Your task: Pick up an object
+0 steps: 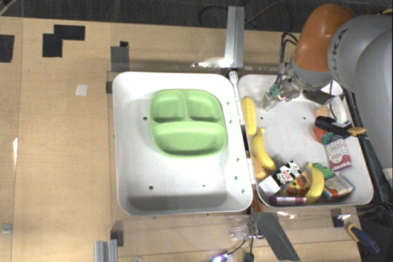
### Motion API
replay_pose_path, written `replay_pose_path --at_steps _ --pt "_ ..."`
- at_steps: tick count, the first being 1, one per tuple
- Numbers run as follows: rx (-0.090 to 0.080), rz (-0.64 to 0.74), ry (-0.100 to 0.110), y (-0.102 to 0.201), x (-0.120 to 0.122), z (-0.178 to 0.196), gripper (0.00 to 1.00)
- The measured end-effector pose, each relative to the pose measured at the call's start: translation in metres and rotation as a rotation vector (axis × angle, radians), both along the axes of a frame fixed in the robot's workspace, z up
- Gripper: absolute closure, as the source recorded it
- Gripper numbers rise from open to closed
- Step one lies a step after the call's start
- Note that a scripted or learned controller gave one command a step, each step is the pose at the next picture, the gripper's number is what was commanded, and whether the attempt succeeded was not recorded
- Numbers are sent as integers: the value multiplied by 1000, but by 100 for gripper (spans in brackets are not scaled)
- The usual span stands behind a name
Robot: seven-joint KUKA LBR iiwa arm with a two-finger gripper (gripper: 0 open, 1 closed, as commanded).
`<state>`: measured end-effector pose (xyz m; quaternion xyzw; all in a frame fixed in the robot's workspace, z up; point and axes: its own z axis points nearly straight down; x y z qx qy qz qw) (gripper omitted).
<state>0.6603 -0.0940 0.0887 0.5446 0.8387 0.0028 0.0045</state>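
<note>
The end effector (277,92) hangs over the far left part of the right bin (295,132); whether it is open or closed, I cannot tell. Just left of it lies a corn cob (249,115), with a banana (263,153) nearer. Toys crowd the near right corner. A green divided plate (186,121) sits in the left bin (132,181).

Toys crowd the right bin (301,126): a corn cob (249,114) and banana (263,152) along its left wall, another banana (315,182) amid clutter at the front edge.
</note>
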Motion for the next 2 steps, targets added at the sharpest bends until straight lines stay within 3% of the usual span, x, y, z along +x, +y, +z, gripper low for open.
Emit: replay_pose_path --at_steps 1,2 --pt "-1 -18 1 3 5 0 100" --pt "-3 -20 1 1 5 1 0"
